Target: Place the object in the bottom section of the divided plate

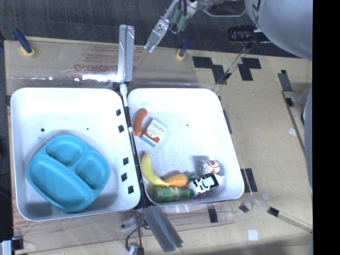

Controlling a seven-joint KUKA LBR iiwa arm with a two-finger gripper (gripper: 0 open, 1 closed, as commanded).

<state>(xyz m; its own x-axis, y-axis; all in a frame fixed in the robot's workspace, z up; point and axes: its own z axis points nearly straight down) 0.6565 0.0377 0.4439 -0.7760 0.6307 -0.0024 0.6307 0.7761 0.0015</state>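
A blue divided plate (pixel 66 173) with three sections lies in the left bin (pixel 32 102). The right bin (pixel 196 102) holds the loose objects: an orange sausage (pixel 139 121), a small white carton (pixel 154 132), a yellow banana (pixel 149 171), a carrot (pixel 178 180), a green item (pixel 172 194), a can (pixel 210 167) and a black-and-white item (pixel 205 184). My gripper (pixel 151 44) hangs high above the bench behind the bins, near the upright divider post, far from all the objects. I see nothing in it.
A metal post (pixel 126 52) rises at the back between the two bins. Most loose objects crowd the right bin's front edge. Blue clamps (pixel 24 42) sit on the bench's back edge. The arm's grey body (pixel 287 15) fills the top right.
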